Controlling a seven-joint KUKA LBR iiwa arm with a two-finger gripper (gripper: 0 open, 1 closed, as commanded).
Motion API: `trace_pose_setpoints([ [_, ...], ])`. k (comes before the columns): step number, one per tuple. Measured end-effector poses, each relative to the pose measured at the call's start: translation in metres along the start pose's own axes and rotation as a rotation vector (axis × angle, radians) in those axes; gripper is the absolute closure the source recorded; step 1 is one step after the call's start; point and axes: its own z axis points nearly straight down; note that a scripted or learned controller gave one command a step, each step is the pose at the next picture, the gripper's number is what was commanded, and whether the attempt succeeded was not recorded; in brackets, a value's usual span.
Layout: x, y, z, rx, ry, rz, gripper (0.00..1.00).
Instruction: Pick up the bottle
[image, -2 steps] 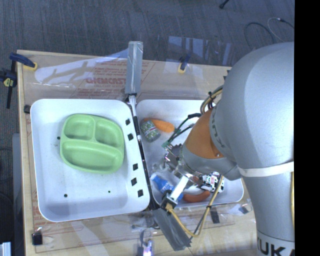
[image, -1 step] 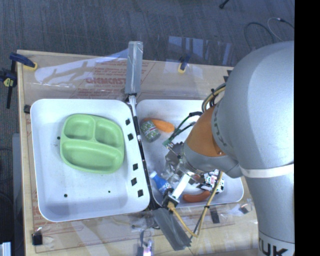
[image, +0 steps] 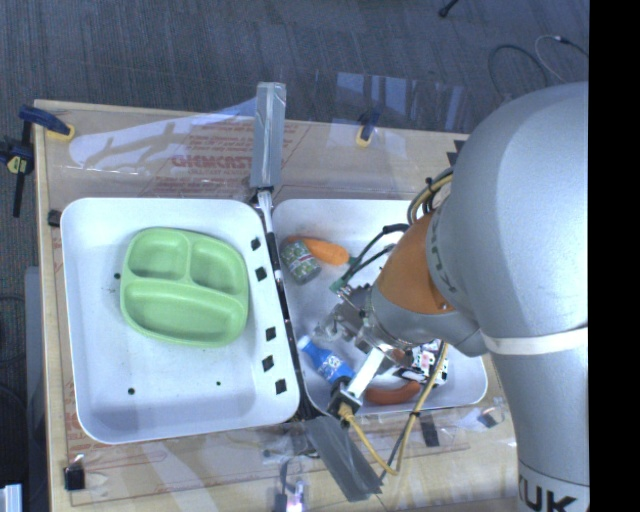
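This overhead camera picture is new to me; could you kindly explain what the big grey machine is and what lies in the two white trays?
The grey bulk is a robot arm reaching in from the right; its orange band sits above the wrist. The camera looks down at a slant on two shallow white bins. The left bin holds a green divided plate. The right bin holds a small blue bottle, an orange carrot-like piece, a small can-like thing and an orange-brown item. The gripper hangs just above the bottle; I see nothing held.

Arm lowered over the right bin (image: 462, 392)

The gripper (image: 345, 345) is held low inside that bin, wrist bent leftward; its finger state is possibly hidden by clutter.
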Motion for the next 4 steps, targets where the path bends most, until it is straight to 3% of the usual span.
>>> trace_pose_setpoints([
  [1,0.002,-0.001,-0.009,0.006,0.002,-0.011,1.00],
  [2,0.003,-0.002,-0.009,0.007,0.002,-0.012,0.00],
  [3,-0.005,0.008,0.009,0.003,0.009,0.191,0.00],
  [4,-0.005,0.007,0.000,0.011,0.007,0.183,1.00],
])
